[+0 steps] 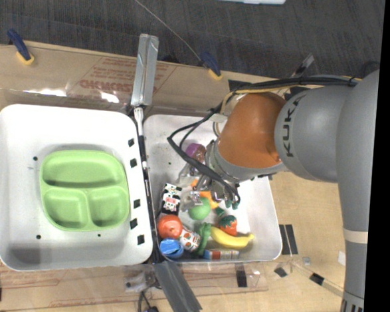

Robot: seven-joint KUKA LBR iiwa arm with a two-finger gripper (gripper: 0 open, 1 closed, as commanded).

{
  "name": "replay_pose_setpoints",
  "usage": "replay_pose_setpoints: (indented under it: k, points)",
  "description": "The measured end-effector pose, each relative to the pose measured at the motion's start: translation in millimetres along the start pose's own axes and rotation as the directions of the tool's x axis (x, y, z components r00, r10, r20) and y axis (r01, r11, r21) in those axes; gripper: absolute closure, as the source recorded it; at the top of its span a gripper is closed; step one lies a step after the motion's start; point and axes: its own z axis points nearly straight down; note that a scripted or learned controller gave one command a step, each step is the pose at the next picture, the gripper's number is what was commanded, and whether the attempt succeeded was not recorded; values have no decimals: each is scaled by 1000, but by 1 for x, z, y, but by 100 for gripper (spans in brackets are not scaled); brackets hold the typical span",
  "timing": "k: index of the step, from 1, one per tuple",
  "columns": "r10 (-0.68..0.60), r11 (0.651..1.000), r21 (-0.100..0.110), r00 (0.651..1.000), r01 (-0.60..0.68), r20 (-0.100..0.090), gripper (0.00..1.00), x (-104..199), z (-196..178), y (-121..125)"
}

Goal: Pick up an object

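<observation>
The right bin holds a heap of small toys at its near end: a yellow banana, a red tomato-like ball, a green ball, a black-and-white die, a blue cap and a purple piece. My gripper reaches down into this heap from under the orange wrist band, just above the green ball. The arm hides much of the bin's far half.
The left bin holds a green divided tray. A metal divider bar runs between the bins. Cables loop from the wrist over the right bin. Cardboard lies beneath both bins.
</observation>
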Motion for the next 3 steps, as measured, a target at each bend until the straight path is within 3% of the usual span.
replay_pose_setpoints:
  k: [1,2,3]
  points:
    - [-23,1000,-9,1000,23,-1,100,-56,-106,30]
    - [-299,954,-12,954,299,-7,100,-48,-107,-24]
    - [-645,764,-17,764,645,-2,100,-94,-72,-56]
